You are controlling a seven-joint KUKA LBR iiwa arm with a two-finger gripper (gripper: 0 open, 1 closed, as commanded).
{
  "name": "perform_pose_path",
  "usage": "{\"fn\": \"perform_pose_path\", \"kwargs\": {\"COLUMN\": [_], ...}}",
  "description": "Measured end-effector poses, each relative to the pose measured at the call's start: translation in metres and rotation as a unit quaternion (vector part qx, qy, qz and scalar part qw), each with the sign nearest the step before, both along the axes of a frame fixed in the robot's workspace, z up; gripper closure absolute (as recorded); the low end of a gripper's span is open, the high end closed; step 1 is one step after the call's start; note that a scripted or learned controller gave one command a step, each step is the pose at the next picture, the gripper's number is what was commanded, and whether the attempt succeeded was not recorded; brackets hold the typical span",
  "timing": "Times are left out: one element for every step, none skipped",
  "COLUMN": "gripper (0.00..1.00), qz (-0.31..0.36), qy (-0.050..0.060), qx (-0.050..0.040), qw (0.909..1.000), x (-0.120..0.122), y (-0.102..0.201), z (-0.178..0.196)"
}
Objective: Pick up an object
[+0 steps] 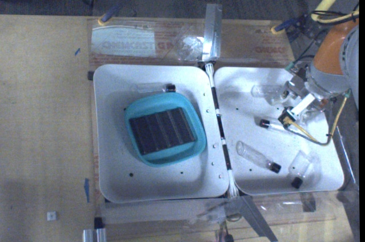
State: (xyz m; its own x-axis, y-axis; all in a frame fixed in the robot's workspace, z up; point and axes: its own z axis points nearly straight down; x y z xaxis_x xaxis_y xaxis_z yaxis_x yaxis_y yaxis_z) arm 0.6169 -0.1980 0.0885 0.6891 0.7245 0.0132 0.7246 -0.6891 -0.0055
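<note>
The gripper (292, 93) hangs over the upper right part of the right-hand shallow white bin (336, 178). From this slanted view it cannot be told whether it is open or closed. The grey arm with its orange band (332, 58) comes in behind it from the right edge.

Four candidates for picking lie in this bin. A short clear plastic tube (261, 91) lies just left of the gripper, though whether the two touch cannot be made out. Below the gripper, a thin clear tube with a black cap at its left end (272, 124) lies nearly level on the bin floor. Further down, near the middle, a longer clear tube with a black cap at its lower right end (256, 156) lies at a slant. Near the lower right corner, a small clear vial with a black cap at its bottom (299, 169) lies well apart from the gripper.

The left-hand shallow white bin (105, 178) sits side by side with the first and holds a teal plastic tub (159, 103) with a dark ribbed panel (164, 129) inside it. Just above the tub lies a clear capped tube (153, 88), its black cap to the right.

Both bins rest on the wooden bench (45, 121). Beyond them, a crumpled clear plastic bag (191, 45) lies beside an upright metal bracket (213, 29).
</note>
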Motion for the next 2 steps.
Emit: {"fn": "perform_pose_path", "kwargs": {"gripper": [0.00, 0.00], "qz": [-0.029, -0.211], "qy": [0.016, 0.010], "qx": [0.0056, 0.0004], "qw": [0.9994, 0.9774], "x": [0.011, 0.027], "y": [-0.004, -0.008], "z": [0.000, -0.002]}}
